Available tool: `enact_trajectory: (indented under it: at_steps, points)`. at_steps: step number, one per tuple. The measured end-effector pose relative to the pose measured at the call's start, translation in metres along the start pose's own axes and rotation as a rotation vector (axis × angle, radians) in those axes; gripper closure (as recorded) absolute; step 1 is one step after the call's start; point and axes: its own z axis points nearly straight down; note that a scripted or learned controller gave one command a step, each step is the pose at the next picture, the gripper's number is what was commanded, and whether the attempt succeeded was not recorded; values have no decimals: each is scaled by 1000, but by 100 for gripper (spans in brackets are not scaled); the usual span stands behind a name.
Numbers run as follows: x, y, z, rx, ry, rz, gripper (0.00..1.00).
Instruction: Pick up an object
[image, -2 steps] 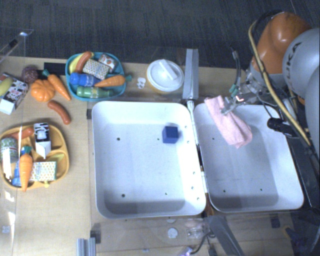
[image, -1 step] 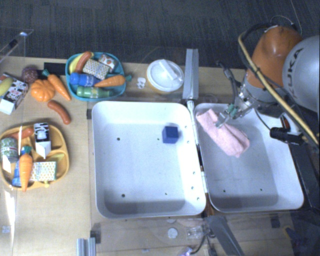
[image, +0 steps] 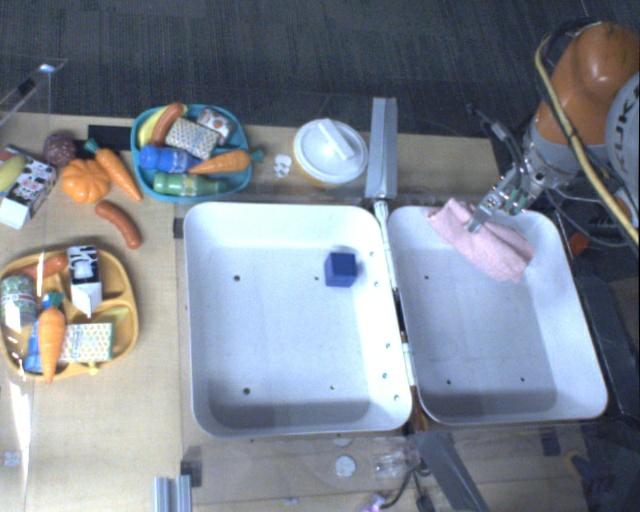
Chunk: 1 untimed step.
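The arm (image: 585, 90) is reached in from the right and angled down toward the far edge of the right bin (image: 500, 400), its gripper (image: 492, 212) set low over a pink cloth (image: 482, 240). The fingers are seen closed on the cloth's upper edge, so the cloth is pinched directly beneath them. The cloth's long axis is laid diagonally, from beyond the fingers on the left down past them to the right, while a blue block (image: 341, 268) is left well apart in the left bin (image: 290, 390).
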Motion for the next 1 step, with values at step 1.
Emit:
enact_trajectory:
  at_steps: [1]
  points:
    - [63, 38, 13, 0, 3, -112, 100]
